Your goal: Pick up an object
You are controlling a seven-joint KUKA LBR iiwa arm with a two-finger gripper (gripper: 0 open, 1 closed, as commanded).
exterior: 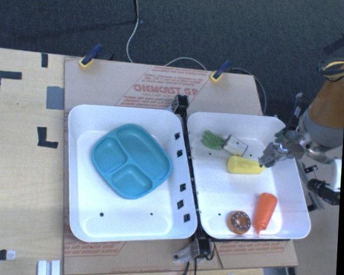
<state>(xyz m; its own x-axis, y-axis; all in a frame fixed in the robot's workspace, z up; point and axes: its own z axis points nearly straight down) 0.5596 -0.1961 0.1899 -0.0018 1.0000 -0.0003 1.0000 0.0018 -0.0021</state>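
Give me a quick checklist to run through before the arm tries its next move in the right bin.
1. End effector over the right bin: ok, it sits near the bin's right wall.
2. Nearest target: ok, the yellow banana-shaped toy lies just beside the end effector.
3. Object held: not ok, nothing is visible in the end effector.
4. Target free of neighbours: cannot tell, the green and white item lies very close above it.
5. Other options reachable: ok, the orange carrot and the donut lie near the front wall.
6. Blue divided plate out of the way: ok, it is in the left bin.
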